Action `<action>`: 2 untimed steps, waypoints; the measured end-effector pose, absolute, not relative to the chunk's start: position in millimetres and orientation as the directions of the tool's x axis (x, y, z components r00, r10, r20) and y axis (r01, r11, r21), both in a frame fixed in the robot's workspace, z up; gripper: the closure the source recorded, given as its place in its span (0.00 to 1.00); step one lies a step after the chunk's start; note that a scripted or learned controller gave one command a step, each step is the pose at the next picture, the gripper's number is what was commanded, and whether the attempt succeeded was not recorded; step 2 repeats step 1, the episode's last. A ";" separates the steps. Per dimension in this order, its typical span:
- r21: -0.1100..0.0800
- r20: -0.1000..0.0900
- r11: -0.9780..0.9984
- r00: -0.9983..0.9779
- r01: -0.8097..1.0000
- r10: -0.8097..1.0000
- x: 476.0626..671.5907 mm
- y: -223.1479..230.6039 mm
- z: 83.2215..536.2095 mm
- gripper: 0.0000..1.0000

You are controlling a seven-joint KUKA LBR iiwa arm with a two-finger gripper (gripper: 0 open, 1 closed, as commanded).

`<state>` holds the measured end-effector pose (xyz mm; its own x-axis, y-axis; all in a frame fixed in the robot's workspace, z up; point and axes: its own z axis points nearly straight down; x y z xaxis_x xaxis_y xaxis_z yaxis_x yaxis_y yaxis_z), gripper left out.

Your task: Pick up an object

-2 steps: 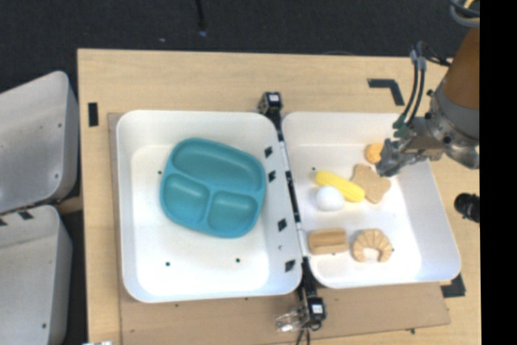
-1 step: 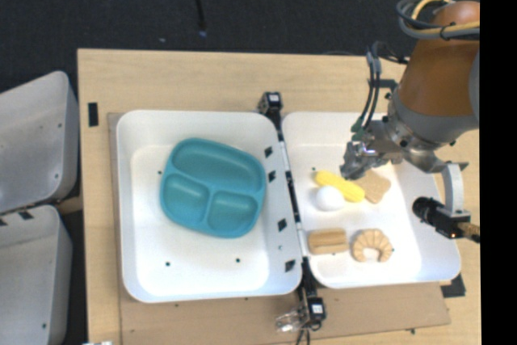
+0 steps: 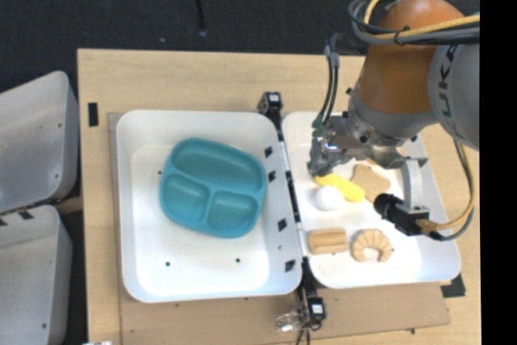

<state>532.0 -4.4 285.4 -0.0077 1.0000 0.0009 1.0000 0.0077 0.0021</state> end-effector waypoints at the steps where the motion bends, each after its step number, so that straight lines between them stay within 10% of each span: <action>1: 0.000 0.000 0.005 -0.005 1.000 1.000 529.9 44.6 277.4 1.00; 2: 0.000 0.000 0.005 -0.005 1.000 1.000 529.9 44.6 277.4 1.00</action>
